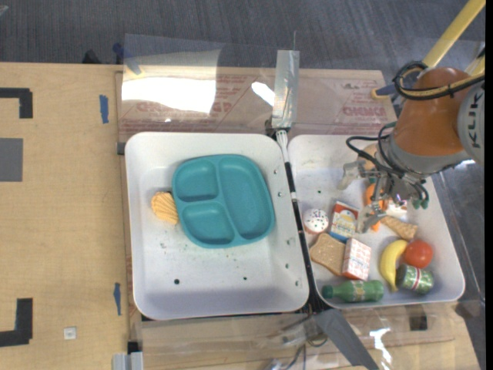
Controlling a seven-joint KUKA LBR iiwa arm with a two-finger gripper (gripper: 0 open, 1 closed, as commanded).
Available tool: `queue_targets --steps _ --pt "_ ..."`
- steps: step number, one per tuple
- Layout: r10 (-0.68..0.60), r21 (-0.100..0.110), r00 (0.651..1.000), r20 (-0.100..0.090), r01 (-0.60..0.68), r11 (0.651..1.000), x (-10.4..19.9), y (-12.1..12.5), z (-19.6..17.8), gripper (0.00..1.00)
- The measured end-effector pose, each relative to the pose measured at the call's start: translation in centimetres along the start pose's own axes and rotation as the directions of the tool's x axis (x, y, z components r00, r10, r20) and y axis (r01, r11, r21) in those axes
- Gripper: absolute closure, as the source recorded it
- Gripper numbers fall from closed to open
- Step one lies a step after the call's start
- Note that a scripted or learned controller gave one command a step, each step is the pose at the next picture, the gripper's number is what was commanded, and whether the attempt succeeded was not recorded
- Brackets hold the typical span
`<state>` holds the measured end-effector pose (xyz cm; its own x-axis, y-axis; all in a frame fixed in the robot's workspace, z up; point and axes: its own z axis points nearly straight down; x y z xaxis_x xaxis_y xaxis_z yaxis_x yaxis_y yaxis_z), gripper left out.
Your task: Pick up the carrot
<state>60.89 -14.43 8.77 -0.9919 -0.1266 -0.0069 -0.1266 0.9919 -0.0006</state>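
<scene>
Glossy teal plastic tray (smooth) in a matt white bin.

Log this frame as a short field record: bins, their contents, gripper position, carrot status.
left bin: shallow white bin holding a teal divided plastic plate; a tan scallop-shaped toy lies against the plate's left edge
right bin: shallow white bin with a yellow toy banana, red toy tomato, green toy bottle, small toy cartons and bread slice
gripper: low over the right bin's upper right area
carrot: orange toy carrot at the gripper; whether it is grasped cannot be told
</scene>
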Motion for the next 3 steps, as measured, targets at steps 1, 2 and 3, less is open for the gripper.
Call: queue_targets --steps 1,2,3 --pt "-0.002 0.003 1.0 0.01 0.002 1.0 -0.3 0.0 -1.3 1.0" --pt "-0.181 0.006 0.983 0.011 0.181 0.983 -0.4 1.8 -13.2 1.0" --pt "-0.181 0.0 0.983 0.001 0.181 0.983 -0.2 1.9 -12.6 0.0"
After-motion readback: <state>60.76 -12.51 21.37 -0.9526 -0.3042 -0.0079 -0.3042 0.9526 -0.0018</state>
